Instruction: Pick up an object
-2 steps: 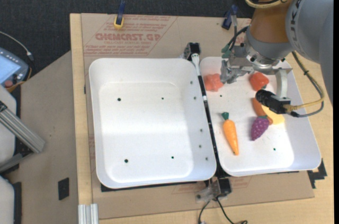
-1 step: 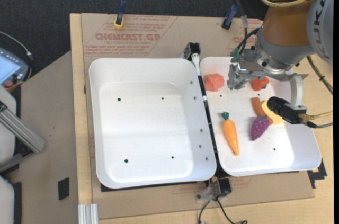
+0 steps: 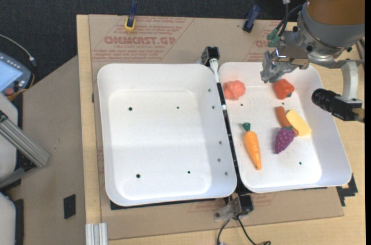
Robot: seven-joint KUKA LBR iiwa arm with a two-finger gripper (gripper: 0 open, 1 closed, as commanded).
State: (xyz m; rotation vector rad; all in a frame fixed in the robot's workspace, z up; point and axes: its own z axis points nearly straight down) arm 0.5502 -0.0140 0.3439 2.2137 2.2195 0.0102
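Cardboard-topped, the desk point(image 3: 174, 35) spreads under everything, printed with red lettering along its far side. On it sit two shallow white bins side by side: the left bin point(image 3: 116, 122) lies well to the left of the pincer, and the right bin point(image 3: 324, 163) sits directly beneath it. The grey arm point(image 3: 333, 12) with its orange band comes in from the upper right and carries the pincer point(image 3: 272, 75) low over the far part of the right bin. How far apart its fingers stand cannot be told, and nothing is seen held between them.

Just to the right of the pincer, nearly touching it, lies a red-orange pepper-like piece point(image 3: 283, 88). To its left, near the bin's inner wall, rests a pink lump point(image 3: 234, 90). Nearer the camera lies a carrot point(image 3: 253, 148) with a green top. Right of the carrot sits a purple grape bunch point(image 3: 283, 139), touching a yellow block point(image 3: 298, 123) and a small orange sausage-like piece point(image 3: 282, 115).
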